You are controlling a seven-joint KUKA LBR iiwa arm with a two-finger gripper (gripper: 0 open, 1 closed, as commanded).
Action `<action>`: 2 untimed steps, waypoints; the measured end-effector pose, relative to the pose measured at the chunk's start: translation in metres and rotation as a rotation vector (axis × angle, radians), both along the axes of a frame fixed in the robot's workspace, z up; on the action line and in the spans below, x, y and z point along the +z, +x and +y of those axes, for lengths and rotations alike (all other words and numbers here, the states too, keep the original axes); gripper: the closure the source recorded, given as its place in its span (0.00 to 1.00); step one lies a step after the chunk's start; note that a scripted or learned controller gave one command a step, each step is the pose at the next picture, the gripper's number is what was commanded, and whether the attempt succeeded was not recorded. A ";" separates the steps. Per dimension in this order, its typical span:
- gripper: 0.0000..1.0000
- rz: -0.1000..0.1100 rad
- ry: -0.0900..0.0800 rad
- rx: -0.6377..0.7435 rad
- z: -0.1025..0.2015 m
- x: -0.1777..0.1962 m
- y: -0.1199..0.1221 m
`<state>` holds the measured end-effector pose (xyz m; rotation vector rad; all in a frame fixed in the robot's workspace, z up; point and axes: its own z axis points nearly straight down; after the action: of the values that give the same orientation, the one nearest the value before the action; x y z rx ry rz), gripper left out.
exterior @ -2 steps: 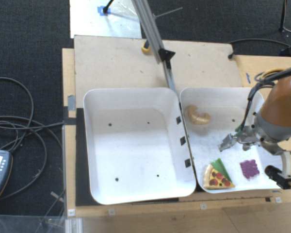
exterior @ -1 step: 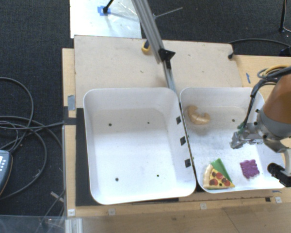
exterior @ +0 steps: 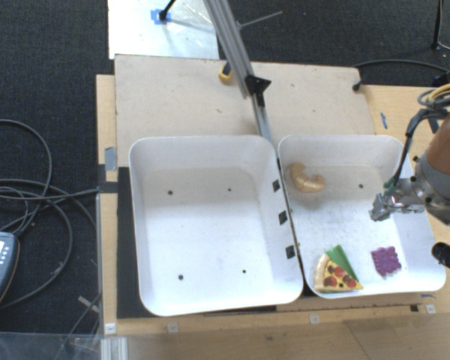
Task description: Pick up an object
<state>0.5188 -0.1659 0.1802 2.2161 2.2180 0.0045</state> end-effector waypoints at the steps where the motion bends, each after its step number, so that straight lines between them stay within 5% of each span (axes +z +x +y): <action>1: 1.00 -0.002 -0.001 0.003 -0.002 0.060 -0.006; 2: 1.00 -0.001 0.000 0.005 -0.003 0.108 -0.004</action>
<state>0.5147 -0.1686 0.2880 2.2101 2.2228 0.0057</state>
